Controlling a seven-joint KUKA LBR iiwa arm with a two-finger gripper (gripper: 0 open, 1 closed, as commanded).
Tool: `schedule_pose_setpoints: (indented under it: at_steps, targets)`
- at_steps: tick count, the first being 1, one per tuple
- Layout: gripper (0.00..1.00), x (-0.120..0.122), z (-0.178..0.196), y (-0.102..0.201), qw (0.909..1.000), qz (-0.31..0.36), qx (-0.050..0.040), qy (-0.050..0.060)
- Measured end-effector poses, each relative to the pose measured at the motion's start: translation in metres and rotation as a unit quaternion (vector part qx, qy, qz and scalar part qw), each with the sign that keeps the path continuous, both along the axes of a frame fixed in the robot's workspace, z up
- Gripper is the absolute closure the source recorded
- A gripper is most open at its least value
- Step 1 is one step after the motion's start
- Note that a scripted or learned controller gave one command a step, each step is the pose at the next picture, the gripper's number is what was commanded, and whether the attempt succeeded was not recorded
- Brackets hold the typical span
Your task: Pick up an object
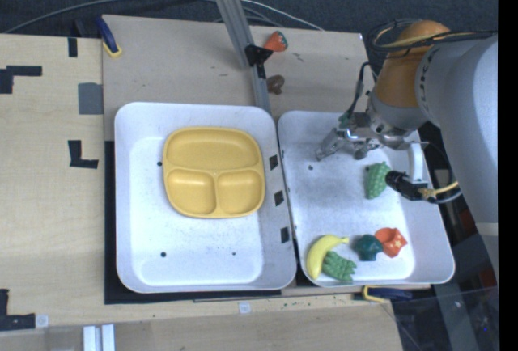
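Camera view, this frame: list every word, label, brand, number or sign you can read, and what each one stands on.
No readable text.
Yellow three-compartment plastic tray in the left white bin: plain, unmarked.
Black tape pieces on the wooden bench: marks, not letters.
Grey robot arm: no legible label.

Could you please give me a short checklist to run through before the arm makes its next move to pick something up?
1. End effector is over the right bin, where the objects lie: ok.
2. End effector is holding an object: not ok, nothing shows between its fingers.
3. Nearest candidate, the green toy, lies apart from other objects: ok.
4. Banana is free to grasp: not ok, it touches the green bumpy piece at the bin's near edge.
5. Yellow divided plate sits in the left bin, out of the way: ok.
6. End effector opening wide enough: cannot tell.
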State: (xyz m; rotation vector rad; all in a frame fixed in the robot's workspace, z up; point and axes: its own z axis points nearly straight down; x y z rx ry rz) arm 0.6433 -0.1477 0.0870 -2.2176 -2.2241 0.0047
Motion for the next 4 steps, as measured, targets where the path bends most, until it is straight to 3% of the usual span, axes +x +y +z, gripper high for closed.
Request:
schedule_pose_setpoints:
  at_steps: [1,4]
  targets:
    - [1.0,0.0,0.012,0.001,1.0,0.0,0.0001,0.0]
    - [1.0,0.002,0.156,-0.01,1.0,-0.001,0.0004,-0.003]
